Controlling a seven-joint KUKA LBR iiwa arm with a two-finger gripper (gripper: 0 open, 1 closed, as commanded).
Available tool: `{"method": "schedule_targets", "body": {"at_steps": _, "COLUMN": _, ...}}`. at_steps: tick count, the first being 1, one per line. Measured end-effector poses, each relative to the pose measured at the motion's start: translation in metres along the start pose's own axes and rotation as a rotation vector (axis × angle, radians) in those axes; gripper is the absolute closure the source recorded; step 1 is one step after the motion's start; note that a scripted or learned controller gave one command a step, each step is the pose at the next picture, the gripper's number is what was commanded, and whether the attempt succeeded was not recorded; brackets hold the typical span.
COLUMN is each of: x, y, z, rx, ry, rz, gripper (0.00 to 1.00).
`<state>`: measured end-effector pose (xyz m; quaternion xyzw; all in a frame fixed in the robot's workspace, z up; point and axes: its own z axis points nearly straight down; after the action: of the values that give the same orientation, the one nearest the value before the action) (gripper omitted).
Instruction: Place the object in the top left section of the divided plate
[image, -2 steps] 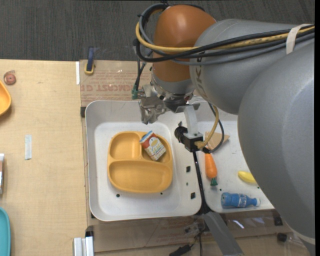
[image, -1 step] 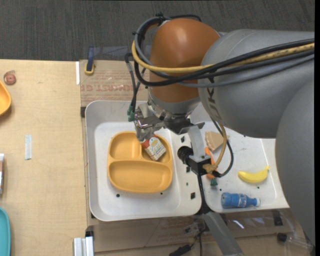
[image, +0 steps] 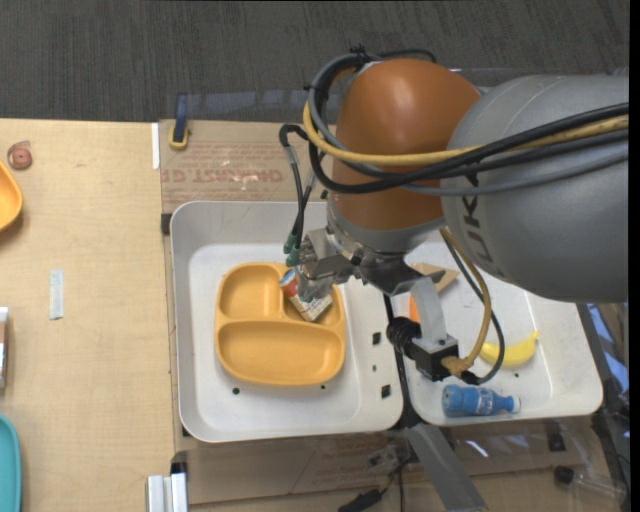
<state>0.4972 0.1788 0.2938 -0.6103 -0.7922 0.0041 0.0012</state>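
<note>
The gripper (image: 312, 293) hung over the smooth yellow plastic divided plate (image: 280, 345), at its two o'clock rim. A small crumpled object (image: 314, 306) lay beneath; whether it was grasped could not be told.

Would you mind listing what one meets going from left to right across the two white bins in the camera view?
Divided plate → hand over the plate's upper right part → banana. The blue bottle lies below the banana and overlaps it in left-right span, so I leave it unordered.
</note>
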Motion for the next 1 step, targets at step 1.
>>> {"method": "schedule_targets", "body": {"at_steps": 1, "x": 0.0368, "y": -0.0071, "z": -0.0394, "rx": -0.003, "ry": -0.001, "rz": -0.062, "gripper": 1.0}}
